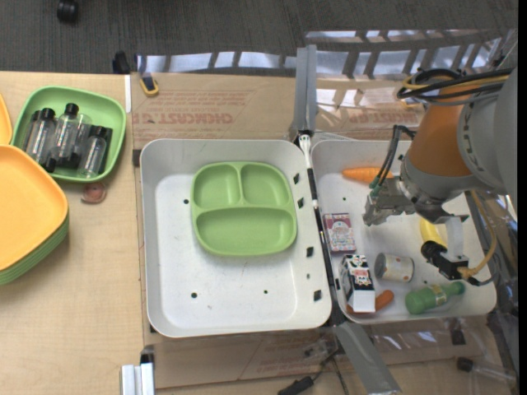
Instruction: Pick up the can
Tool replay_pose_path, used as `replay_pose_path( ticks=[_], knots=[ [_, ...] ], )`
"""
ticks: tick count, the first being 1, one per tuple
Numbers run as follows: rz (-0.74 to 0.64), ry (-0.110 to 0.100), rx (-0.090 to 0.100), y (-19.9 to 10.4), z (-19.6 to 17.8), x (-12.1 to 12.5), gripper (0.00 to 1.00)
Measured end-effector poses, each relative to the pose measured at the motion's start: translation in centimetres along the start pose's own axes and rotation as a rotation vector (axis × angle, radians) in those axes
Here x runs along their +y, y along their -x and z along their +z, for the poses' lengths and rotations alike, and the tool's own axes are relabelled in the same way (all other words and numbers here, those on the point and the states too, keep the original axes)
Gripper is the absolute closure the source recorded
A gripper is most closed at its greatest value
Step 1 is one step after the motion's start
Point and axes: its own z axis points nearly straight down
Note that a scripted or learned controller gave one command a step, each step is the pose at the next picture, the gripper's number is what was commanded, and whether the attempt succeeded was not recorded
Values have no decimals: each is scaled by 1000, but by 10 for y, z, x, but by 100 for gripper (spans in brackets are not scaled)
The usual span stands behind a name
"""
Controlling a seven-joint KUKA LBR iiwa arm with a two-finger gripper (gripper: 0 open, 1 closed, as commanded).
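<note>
The can (396, 267) is a small pale cylinder lying on its side in the right bin (329, 164), near the bin's front. My gripper (375, 213) hangs over the middle of this bin, below the orange band of the arm. It is above and slightly left of the can, with a clear gap between them. Nothing shows in its grasp.
Around the can lie a black-and-white carton (356, 283), a green bottle (434, 297), a yellow object (434, 235) and a pink box (338, 232). A carrot (361, 174) lies at the back. The left bin (165, 220) holds a green divided plate (244, 207).
</note>
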Motion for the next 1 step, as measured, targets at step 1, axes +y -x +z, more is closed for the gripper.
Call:
replay_pose_path(
  ticks=[1],
  knots=[
    [266,-1,0,22,14,24,100]
  ],
)
